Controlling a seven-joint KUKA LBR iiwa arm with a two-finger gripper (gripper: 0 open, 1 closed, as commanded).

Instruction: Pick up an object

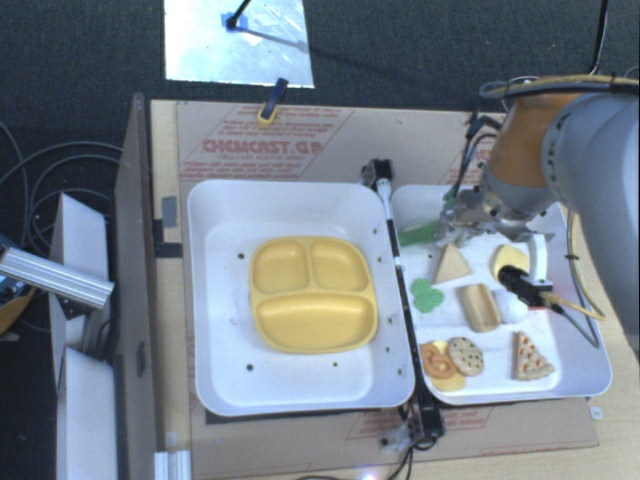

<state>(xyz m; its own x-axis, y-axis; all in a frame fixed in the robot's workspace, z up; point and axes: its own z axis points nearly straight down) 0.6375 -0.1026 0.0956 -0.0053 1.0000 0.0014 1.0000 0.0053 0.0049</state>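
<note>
My gripper [462, 220] reaches down into the far part of the right bin [590, 368], under the grey arm with its orange band. It hangs just beyond a pale yellow cheese wedge [452, 265] and right of a green bean-like piece [419, 234]. A round yellow piece [508, 259] lies close to its right. Nearer the front lie a green leafy piece [427, 296], a tan bread roll [481, 307], a cookie [465, 355], an orange-yellow piece [438, 362] and a pizza slice [530, 358]. I see nothing held in the gripper.
The left bin [215, 268] holds a yellow divided plate [312, 293]. A black-edged rail [397, 268] separates the two bins. Both stand on cardboard [300, 138]; cables and a metal bracket lie off the bench at the left.
</note>
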